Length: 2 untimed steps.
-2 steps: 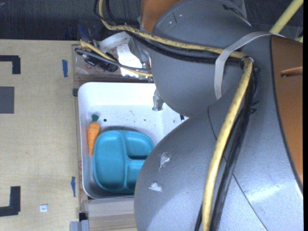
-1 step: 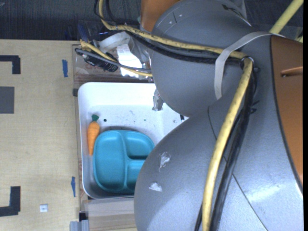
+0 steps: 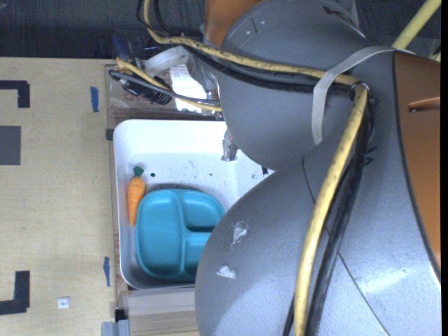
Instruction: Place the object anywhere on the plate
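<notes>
Orange toy carrot [image 3: 134, 197] lies in the white bin [image 3: 168, 145], just left of the teal divided plate [image 3: 171, 236] and seemingly touching its rim; the grey arm [image 3: 308, 187] covers the gripper, whose state I cannot tell

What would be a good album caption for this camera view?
A big grey robot arm looms over a white bin, where a toy carrot lies beside a blue divided plate.

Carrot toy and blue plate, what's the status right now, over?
Small orange toy carrot with green top lying in the shallow white bin, beside the teal divided plastic plate, not on it. Big grey arm overhangs the plate's right part.
</notes>
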Tool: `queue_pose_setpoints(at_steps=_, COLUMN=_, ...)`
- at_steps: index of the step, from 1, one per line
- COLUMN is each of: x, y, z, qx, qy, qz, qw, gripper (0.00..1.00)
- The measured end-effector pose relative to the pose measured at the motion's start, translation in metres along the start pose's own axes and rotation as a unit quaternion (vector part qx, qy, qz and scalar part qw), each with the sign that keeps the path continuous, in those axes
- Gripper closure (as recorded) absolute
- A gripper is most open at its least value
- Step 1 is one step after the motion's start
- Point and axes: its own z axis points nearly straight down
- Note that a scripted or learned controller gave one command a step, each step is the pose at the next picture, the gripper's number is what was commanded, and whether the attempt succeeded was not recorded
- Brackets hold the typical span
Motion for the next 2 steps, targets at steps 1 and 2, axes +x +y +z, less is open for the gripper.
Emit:
queue_pose_setpoints(at_steps=1, x=0.0054, y=-0.0042, z=-0.0019, qx=0.0, qy=0.0, qz=-0.05, qw=0.9987, gripper=0.0)
queue_pose_setpoints(at_steps=2, x=0.0054, y=-0.0039, z=-0.0017, qx=0.0, qy=0.0, qz=-0.05, qw=0.9987, gripper=0.0)
